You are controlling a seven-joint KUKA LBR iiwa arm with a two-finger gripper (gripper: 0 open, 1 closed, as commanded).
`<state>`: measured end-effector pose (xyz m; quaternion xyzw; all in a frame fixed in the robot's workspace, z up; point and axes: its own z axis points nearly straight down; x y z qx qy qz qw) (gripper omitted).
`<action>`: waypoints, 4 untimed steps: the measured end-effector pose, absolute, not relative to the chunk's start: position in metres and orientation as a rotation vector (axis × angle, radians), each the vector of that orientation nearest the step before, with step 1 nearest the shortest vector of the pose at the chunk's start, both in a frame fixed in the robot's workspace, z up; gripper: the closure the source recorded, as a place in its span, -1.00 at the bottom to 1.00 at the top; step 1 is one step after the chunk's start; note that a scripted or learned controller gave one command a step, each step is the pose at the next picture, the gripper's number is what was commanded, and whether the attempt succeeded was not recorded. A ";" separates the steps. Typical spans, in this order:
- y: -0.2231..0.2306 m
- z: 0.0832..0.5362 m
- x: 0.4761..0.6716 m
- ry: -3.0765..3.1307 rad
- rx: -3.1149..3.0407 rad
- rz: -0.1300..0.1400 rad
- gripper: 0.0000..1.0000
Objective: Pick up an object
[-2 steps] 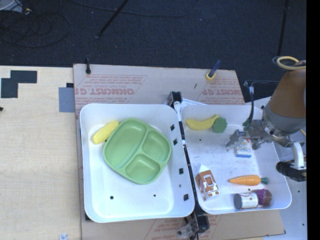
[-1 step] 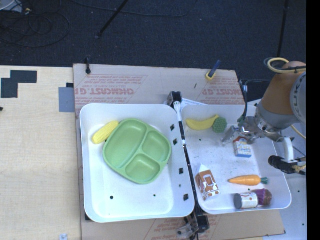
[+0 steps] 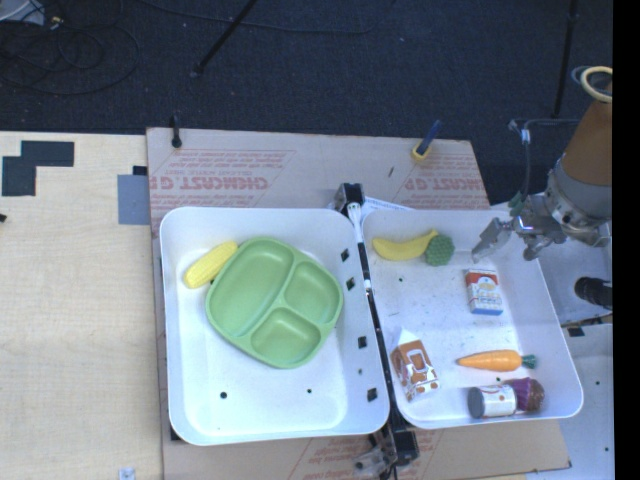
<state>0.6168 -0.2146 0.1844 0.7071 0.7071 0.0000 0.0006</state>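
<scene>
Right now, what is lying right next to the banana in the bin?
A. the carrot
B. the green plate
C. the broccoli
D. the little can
C. The broccoli sits against the right tip of the banana at the top of the right bin, while the carrot and the can lie far lower down and the green plate is over in the left bin.

Right bin (image 3: 560,308) holds banana (image 3: 402,247), broccoli (image 3: 438,250), carton (image 3: 484,293), carrot (image 3: 492,361), jar (image 3: 506,399), box (image 3: 414,367).

The bench (image 3: 70,318) bears two white bins (image 3: 190,368) on cardboard (image 3: 300,168).
</scene>
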 end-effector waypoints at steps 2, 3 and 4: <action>-0.213 0.098 0.615 2.223 2.223 -0.002 1.00; -0.112 0.088 0.608 2.225 2.222 0.000 1.00; -0.052 0.188 0.622 2.224 2.220 -0.001 1.00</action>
